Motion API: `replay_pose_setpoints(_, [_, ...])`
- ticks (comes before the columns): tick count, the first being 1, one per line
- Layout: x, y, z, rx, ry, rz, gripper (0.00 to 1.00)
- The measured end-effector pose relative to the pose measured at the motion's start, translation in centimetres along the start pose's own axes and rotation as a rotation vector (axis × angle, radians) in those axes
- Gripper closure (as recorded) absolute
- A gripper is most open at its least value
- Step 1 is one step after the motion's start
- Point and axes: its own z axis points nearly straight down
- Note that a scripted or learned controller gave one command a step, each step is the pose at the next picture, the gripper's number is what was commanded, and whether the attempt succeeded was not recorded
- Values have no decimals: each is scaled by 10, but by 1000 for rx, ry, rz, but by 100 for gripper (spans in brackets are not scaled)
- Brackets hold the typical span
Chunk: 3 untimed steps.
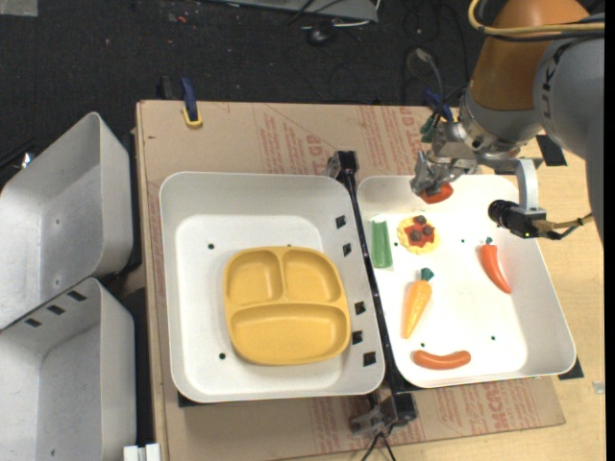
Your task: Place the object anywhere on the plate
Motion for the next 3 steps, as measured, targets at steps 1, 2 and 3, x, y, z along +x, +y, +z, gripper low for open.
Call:
replay_pose_setpoints(1, [61,-8,7,2,0,-1,100])
replay_pose_setpoints(2, [116,-12,-6,-3,0,-1,100])
replay_pose_setpoints(3, [164,-13,-12,-3,-1,0,100])
